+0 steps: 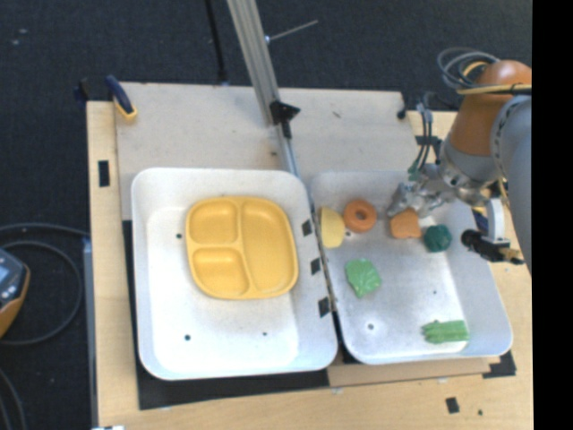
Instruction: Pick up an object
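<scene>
The right bin [474, 307] holds several small objects: an orange ring [360, 216], a pale yellow piece [331, 227] at its left wall, an orange block [405, 226], a dark green ball [437, 238], a light green lump [363, 277] and a flat green piece [445, 331]. My gripper [414, 201] hangs low over the bin's far part, right above the orange block. Its tips seem to reach the block's top edge, but I cannot tell whether the block sits between them.
The left bin [161, 330] carries a yellow three-compartment plate [242, 245]. A slanted metal pole [255, 47] rises behind the bins' divider. The arm [488, 124] comes in over the right bin's far right corner. A blue-yellow clamp [121, 97] sits at the bench's far left.
</scene>
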You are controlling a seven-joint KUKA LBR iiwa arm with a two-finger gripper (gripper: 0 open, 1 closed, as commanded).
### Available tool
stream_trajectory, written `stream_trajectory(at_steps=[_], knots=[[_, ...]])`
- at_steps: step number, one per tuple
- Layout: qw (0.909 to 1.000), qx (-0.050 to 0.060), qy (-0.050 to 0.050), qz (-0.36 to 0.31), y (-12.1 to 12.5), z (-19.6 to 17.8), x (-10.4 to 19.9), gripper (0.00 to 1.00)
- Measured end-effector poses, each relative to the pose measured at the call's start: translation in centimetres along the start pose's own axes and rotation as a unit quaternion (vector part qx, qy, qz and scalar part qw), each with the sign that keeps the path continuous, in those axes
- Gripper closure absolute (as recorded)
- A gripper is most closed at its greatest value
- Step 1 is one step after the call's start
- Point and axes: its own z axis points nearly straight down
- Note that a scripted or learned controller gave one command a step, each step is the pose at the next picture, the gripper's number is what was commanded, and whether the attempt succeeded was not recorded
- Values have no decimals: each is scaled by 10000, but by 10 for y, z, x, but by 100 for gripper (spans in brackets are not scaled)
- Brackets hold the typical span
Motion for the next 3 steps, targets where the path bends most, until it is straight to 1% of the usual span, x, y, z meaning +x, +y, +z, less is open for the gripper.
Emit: stream_trajectory(at_steps=[1,2,3], knots=[[10000,-17,17,3,0,-63,5,100],[10000,0,22,3,1,-109,3,100],[10000,12,31,-14,-4,-113,62,100]])
